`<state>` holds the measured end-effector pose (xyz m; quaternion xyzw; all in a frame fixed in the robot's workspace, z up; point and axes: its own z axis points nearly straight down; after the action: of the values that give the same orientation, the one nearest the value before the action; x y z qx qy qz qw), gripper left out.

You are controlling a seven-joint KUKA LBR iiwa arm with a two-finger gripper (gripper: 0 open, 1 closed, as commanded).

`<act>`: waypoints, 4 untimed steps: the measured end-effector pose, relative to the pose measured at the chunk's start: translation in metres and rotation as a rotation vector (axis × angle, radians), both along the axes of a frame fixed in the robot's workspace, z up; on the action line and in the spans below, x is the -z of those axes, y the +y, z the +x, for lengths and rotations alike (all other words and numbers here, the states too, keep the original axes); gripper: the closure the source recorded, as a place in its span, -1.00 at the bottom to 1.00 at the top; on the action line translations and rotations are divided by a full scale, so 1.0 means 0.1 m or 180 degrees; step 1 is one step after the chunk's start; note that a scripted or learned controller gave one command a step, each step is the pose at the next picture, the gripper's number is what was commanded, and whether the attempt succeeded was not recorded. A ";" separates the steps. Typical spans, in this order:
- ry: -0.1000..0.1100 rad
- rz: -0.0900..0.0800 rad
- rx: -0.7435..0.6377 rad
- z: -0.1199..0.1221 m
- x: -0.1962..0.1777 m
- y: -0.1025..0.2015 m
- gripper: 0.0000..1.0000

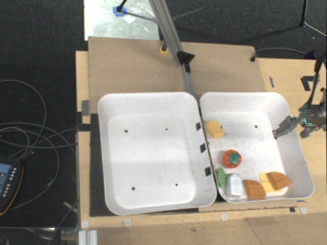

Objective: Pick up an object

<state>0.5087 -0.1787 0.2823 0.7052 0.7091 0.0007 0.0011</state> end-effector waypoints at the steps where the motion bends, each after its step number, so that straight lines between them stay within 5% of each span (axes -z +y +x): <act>1: -0.0001 0.0000 0.0004 0.00 0.00 0.00 -1.00; 4: 0.0019 0.0006 0.0020 -0.14 1.58 -0.15 -1.00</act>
<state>0.4943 -0.1938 0.1240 0.7074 0.7068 -0.0008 -0.0017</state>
